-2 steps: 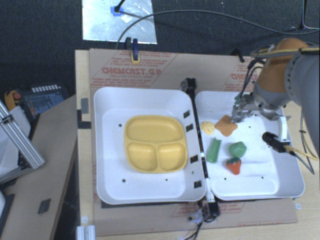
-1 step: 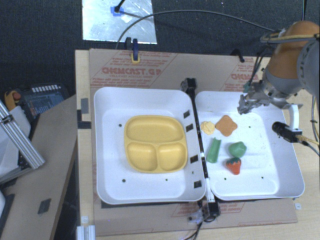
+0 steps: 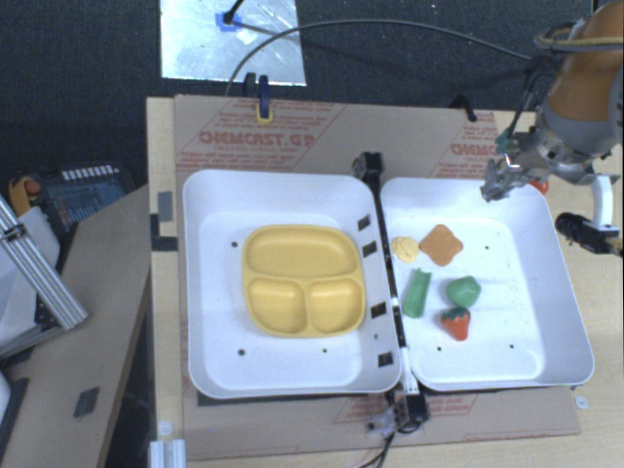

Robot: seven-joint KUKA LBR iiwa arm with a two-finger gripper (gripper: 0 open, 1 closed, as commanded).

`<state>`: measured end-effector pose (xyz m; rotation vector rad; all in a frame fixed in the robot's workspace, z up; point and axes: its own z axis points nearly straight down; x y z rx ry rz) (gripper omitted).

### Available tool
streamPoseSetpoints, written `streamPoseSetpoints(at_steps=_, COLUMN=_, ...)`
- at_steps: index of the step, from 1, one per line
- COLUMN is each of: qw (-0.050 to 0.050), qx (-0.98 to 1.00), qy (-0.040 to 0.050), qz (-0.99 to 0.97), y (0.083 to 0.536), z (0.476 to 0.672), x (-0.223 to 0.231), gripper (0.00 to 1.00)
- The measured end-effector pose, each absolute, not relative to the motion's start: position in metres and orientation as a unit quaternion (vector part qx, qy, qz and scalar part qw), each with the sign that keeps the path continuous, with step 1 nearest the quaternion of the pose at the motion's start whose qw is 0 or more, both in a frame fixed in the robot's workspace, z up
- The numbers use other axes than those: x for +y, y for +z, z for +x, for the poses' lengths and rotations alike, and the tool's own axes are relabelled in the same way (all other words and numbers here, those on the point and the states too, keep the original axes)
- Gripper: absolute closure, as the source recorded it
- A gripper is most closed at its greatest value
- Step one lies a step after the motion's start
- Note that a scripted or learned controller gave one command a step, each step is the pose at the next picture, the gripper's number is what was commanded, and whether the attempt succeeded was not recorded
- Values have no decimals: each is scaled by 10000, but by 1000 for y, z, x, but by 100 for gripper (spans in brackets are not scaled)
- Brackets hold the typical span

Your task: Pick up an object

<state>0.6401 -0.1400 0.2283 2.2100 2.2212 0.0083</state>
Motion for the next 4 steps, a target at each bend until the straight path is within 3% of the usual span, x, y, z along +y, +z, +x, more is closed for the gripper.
streamPoseSetpoints(at_steps=1, qw=24, qx=7090, qy=15, qz=7052, y=261, z=641, x=-140, gripper=100)
streamPoseSetpoints(at_steps=4, qw=-8, qx=7101, qy=4, qz=7041, y=233, z=594, x=24, gripper=100)
